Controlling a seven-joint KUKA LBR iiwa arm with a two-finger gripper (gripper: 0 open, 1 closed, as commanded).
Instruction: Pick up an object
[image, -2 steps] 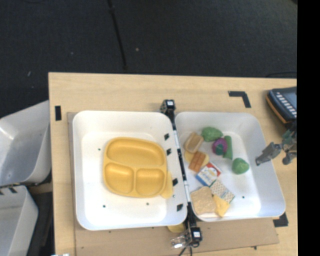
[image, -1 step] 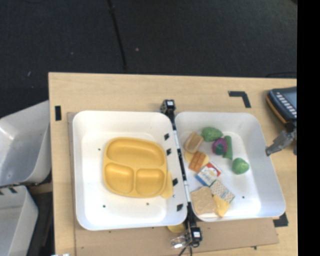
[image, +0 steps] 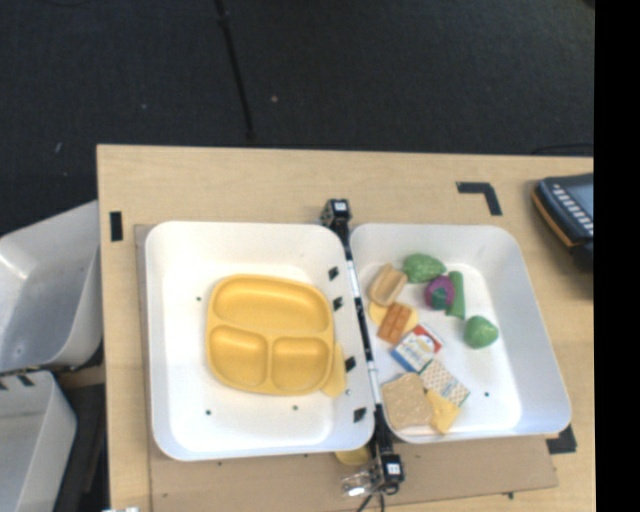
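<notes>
Cannot tell how the jaws stand, nor how the objects lie relative to them.

Gathered in the right bin, mostly along its left half:
- At the far end, a lumpy green piece, with a purple piece just nearer and touching a dark green stick. Long axis of the stick running far to near, tilted only a little.
- Apart to the right, a rounded green piece.
- Close to the dividing wall, a tan bread roll, long axis slanting from far-right to near-left.
- Just below it, an orange ridged slab, slanted the same way.
- Next, a small red, white and blue packet, lying askew.
- Then a checkered cracker.
- At the near end, a brown square toast, flat, with a yellow wedge touching its right edge.

In the left bin, lying flat near the middle, a yellow divided plate: one wide compartment on the far side, two smaller ones on the near side.

Both bins side by side on the tan bench, with a black device at the right edge of the bench.
</notes>
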